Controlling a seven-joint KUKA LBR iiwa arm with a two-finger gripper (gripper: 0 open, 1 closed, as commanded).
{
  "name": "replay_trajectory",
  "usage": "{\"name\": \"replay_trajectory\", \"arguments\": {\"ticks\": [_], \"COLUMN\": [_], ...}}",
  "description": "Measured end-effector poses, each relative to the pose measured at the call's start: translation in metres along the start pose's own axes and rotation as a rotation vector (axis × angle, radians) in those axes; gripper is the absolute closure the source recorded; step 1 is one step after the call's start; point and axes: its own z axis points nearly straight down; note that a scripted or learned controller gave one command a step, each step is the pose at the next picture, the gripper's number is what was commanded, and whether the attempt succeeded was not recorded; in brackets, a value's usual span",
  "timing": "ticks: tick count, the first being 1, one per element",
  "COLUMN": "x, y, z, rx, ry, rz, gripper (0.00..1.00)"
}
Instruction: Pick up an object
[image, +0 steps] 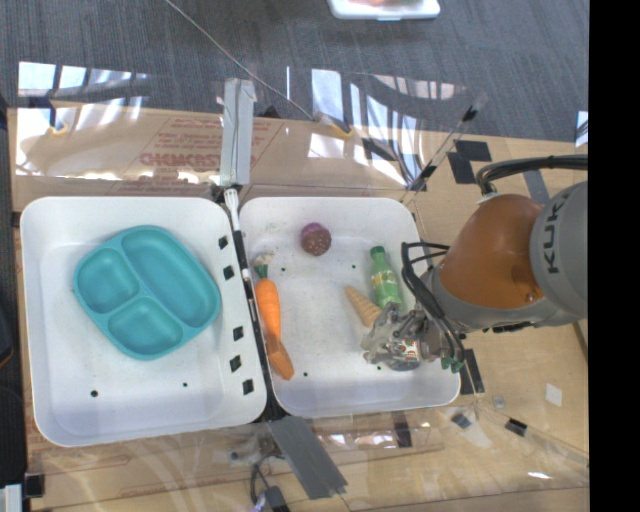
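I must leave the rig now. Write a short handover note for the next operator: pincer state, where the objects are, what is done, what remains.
Pincer: low in the right bin, near its right wall. I cannot tell whether it is open or shut, and no object is seen in it.
Right bin: carrot along the left wall, purple ball near the back, green bottle and cone side by side, close to the pincer.
Left bin: teal divided plate.
Done: the arm has reached into the right bin.
Left: grasp one object and lift it; nothing looks lifted yet.
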Motion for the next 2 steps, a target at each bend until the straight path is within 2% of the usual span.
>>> {"name": "replay_trajectory", "arguments": {"ticks": [1, 2], "x": [-0.002, -0.017], "y": [0.002, -0.002], "z": [-0.01, -0.086], "rx": [0.001, -0.002], "ry": [-0.005, 0.008], "rz": [-0.009, 0.007], "gripper": [1.0, 1.0]}}
